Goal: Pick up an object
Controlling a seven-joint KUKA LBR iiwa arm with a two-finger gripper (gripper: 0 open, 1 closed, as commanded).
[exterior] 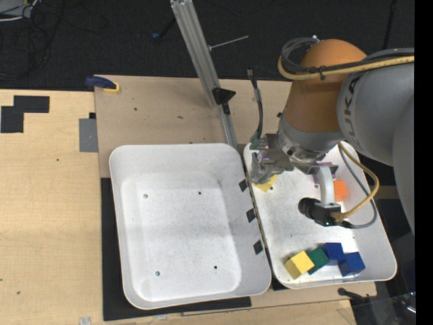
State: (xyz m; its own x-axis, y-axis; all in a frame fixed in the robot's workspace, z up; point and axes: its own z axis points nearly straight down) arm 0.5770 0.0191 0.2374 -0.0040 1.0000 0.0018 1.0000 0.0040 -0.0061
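The gripper is low over the right bin, near its far left corner; whether its fingers stand apart or together cannot be told. A small yellow object lies directly beneath the fingertips, partly covered, shape unclear. Just left of the fingers runs the rim dividing the two bins. Well toward the near edge sit a yellow block, a green block and two blue blocks, clustered together. An orange piece lies right of the fingers. The left bin lies beyond the rim.
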